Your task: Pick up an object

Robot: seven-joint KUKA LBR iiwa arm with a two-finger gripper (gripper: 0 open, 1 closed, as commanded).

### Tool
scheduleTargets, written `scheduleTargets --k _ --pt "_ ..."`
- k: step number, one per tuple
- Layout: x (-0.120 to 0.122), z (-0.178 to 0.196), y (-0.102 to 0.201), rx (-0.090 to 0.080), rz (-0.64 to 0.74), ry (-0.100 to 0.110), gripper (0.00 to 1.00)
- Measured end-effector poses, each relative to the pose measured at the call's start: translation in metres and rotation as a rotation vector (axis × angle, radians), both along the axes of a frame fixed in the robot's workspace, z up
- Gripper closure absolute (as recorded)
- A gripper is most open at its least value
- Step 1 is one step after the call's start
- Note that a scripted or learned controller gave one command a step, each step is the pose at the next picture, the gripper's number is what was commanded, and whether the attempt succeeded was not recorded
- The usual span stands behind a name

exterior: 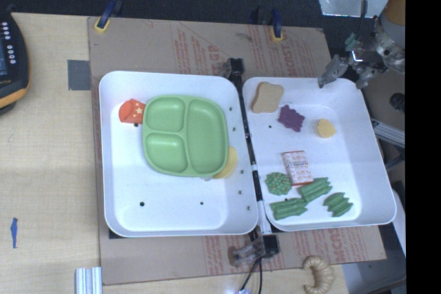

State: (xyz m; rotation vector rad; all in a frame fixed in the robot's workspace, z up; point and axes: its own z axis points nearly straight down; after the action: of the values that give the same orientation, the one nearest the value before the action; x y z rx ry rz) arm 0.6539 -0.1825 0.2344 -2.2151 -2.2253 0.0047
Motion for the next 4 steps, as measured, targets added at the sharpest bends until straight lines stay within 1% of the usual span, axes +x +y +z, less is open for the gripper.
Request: scheduleTargets --k 1,2,3,4 --pt "-0.021 -0.112 0.050 0.004 0.005 0.010 0.00" --pt "-0.121 -0.146 0.076 0.005 -0.001 0.014 0.00" --pt "-0.023 -0.141 0.052 -0.002 0.002 -0.010 0.00" --pt "-0.027 -0.131 0.052 0.000 0.002 0.000 1.00"
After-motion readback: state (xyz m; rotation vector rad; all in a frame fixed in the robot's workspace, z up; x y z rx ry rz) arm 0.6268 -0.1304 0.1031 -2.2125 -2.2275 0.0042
